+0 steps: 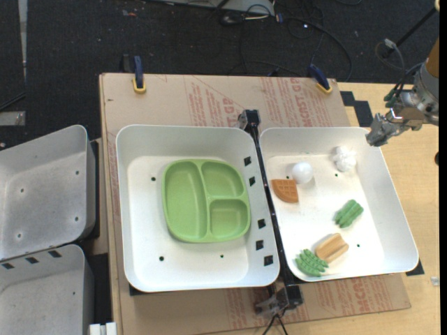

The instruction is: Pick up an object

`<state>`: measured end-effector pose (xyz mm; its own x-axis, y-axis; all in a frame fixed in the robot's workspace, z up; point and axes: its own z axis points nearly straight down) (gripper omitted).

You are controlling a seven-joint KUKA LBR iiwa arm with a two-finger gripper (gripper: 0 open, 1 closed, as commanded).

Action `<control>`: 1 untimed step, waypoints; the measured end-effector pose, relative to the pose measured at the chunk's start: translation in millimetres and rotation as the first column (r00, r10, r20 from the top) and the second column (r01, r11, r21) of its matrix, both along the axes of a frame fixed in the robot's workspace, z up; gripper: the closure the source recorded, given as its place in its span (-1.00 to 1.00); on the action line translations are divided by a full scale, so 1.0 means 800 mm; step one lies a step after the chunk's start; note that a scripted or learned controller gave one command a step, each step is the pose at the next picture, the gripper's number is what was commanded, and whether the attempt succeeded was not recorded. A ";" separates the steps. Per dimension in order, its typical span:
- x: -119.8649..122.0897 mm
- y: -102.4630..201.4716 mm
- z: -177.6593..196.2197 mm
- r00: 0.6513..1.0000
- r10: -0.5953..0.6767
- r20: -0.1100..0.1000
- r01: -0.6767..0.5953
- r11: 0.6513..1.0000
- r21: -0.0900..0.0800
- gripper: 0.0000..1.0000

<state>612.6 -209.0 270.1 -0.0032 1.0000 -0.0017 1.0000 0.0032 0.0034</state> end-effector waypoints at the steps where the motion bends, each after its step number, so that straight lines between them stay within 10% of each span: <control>1: 0.002 0.066 0.005 1.000 0.001 -0.003 -0.001 1.000 0.002 1.00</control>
